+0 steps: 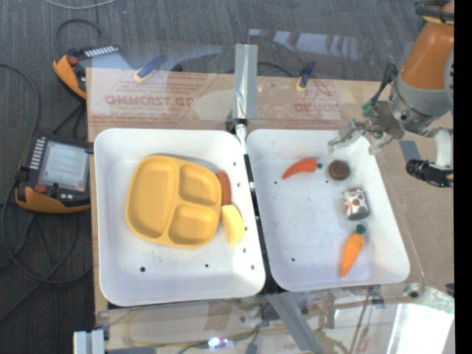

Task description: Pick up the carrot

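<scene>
Look at your claw [359, 133] first: it hangs over the top rim of the right bin [324, 271], and its thin metal fingers look spread wide with nothing between them. Just below the claw sits a small round brown thing [338, 169], flat and dark like a cookie. Beside that, more to the left, lies a curved orange-red pepper [299, 168] with a smooth skin. Further down from the claw is a small crinkly packet [355, 203], and just past it lies the carrot [352, 251], a long orange cone with a little green top, close to the bin's bottom edge. The pepper is orange too and much nearer, so I think your claw could grab the wrong one. The carrot is smooth and pointed, so it might slip or roll. Far left, the other bin [118, 271] holds a shiny yellow tray [174, 200].
</scene>
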Controlling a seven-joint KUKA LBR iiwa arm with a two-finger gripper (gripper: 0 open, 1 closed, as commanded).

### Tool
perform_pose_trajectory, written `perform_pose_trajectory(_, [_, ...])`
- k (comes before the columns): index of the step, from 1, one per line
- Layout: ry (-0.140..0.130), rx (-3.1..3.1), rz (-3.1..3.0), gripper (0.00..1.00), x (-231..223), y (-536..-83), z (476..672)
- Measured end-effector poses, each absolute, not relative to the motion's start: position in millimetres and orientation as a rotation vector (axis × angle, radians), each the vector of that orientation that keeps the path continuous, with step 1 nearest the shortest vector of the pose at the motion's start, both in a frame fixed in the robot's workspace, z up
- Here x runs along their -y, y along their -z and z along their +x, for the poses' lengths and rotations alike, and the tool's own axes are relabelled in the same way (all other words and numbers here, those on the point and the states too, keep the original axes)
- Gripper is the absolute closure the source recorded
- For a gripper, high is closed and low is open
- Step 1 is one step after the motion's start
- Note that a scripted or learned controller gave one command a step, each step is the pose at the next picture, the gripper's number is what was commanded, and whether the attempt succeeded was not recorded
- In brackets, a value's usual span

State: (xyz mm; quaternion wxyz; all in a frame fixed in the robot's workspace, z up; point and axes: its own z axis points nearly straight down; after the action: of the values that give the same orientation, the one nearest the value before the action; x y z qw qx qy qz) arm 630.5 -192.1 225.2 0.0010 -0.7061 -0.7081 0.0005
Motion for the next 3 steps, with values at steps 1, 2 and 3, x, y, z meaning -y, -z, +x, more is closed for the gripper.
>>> perform_pose_trajectory(1, [-0.007,2.101,-2.336,0.0,224.5,-166.2,592.2])
perform_pose_trajectory(2, [-0.002,2.3,-2.136,0.0,202.2,-114.6,527.6])
perform_pose_trajectory(3, [0.018,2.345,-2.112,0.0,208.0,-91.3,491.1])
